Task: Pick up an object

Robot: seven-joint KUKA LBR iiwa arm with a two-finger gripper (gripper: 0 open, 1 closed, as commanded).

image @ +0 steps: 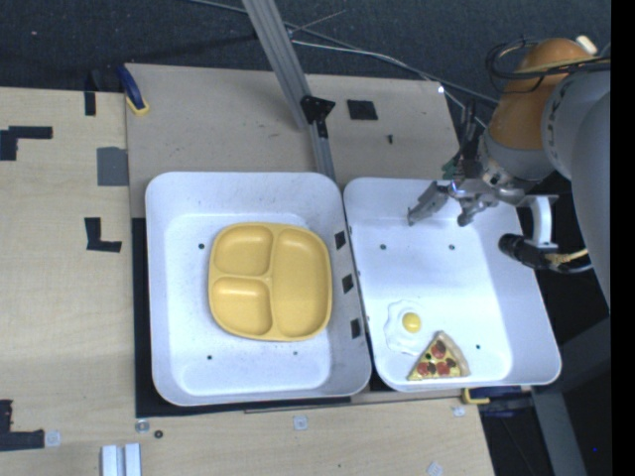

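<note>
White bins (164, 266) sit on a tan bench (60, 296); the jaws (442, 209) hang released, spread over the right bin (516, 296).

Open tool (441, 215) above right bin (516, 305), nothing held

The 2 bins, left bin (179, 266) and right bin (516, 305), look like smooth white plastic with a soft sheen. The yellow divided plate (270, 281) is matt plastic with 3 moulded wells. The fried egg (405, 325) and pizza slice (439, 358) look like glossy toy plastic. The bench top (50, 296) is pale wood-grain board, matt. The slanted pole (283, 48) is brushed grey metal. The arm (556, 97) has smooth casing, grey and orange.
</note>
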